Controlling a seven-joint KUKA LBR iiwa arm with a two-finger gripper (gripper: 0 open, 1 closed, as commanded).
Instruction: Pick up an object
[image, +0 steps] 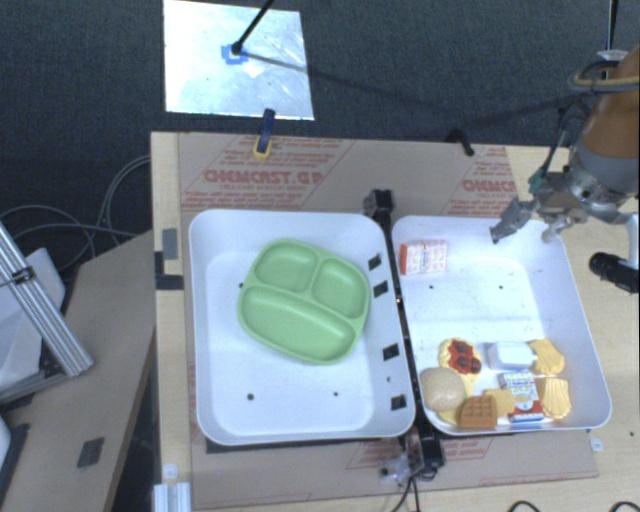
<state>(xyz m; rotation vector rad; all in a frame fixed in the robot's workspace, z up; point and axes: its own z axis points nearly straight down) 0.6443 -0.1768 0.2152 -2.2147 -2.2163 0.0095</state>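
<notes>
Pincer (527, 222): spread, holding nothing, above right bin (560, 300) rim | board (262, 177) print: CHEMCAST GP

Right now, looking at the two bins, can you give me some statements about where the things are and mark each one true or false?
1. The green divided plate lies in the left bin. True.
2. The pincer hangs above the far edge of the right bin. True.
3. The small red and white carton sits among the food pile. False: it lies alone near the far left corner of the right bin.
4. The toy foods, such as the waffle, crowd the near end of the right bin. True.
5. The pincer holds the bread roll. False: the roll lies in the bin.
</notes>
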